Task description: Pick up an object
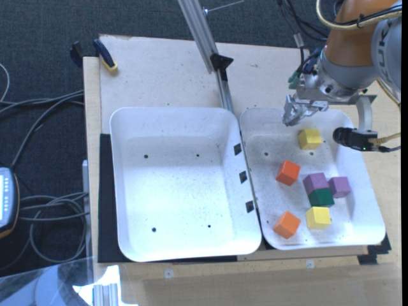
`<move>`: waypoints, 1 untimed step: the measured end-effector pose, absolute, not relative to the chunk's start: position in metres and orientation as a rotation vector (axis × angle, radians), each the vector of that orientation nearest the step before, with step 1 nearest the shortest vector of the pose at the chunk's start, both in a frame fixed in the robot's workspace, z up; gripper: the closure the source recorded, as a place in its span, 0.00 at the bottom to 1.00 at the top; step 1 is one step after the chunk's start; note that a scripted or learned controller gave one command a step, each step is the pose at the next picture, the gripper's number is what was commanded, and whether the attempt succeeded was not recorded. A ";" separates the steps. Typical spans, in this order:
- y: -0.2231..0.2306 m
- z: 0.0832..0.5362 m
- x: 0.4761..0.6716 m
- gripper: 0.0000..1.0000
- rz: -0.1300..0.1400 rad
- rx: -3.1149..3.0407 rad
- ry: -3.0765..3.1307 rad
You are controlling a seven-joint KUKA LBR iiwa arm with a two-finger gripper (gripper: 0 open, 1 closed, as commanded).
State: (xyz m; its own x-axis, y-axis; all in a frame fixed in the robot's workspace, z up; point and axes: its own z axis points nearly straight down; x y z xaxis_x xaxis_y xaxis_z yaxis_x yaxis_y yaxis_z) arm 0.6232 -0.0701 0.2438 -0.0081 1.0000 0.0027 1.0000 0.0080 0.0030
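The right bin [363,234] holds several small blocks: a yellow one [310,139] near its far end, an orange one [288,172] in the middle, two purple ones [315,182] [340,186], a green one [321,197], another yellow one [318,217] and a second orange one [287,224] near the front. My gripper [292,116] hangs over the far left corner of this bin, just up and left of the far yellow block. Nothing shows between its fingers.
The left bin [121,171] stands beside the right one, with a shared raised rim between them. A slanted metal rail [204,34] runs down to the bins' far edge. A blue and yellow tool [105,55] lies at the bench's far left corner.
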 end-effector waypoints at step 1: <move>-0.015 0.233 0.626 1.00 0.000 2.217 2.231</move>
State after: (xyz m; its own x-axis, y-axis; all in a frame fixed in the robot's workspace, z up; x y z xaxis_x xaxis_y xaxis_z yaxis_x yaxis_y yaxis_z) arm 0.6262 -0.0146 0.2330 -0.0065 1.0000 0.0026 1.0000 0.0065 -0.0028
